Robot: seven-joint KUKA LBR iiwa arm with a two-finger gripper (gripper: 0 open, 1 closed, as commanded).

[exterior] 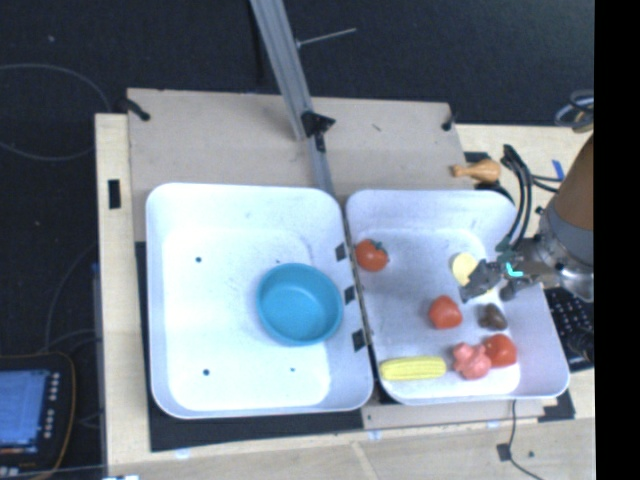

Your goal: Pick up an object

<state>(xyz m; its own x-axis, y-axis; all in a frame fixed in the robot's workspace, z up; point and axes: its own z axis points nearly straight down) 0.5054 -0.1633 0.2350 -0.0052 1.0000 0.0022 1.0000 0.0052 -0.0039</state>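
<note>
Two shallow white bins sit side by side on the table (pixel 420 128). The left bin (pixel 180 218) occupies the centre-left of the frame and contains a blue bowl (pixel 298 304), placed upright toward its right half.

The right bin (pixel 400 218) occupies the centre-right of the frame and contains several small objects:
- A red tomato-like item (pixel 371 256) near the left wall, upper part of the bin.
- A pale yellow item (pixel 464 266) right of centre, just beside the gripper.
- A second red item (pixel 445 313) near the bin's centre.
- A dark brown item (pixel 492 317) right of it, just below the gripper.
- A yellow corn cob (pixel 413 369) lying along the lower edge.
- A pink item (pixel 468 360) touching a red item (pixel 500 349) in the lower right corner.

The arm (pixel 572 208) enters from the right edge of the frame. The gripper (pixel 490 278) sits over the right part of the right bin, between the pale yellow item and the dark brown item. How far the jaws are open cannot be determined at this resolution, and no object is visibly between them.

An orange-tan item (pixel 476 171) lies on the table beyond the right bin's upper edge.
</note>
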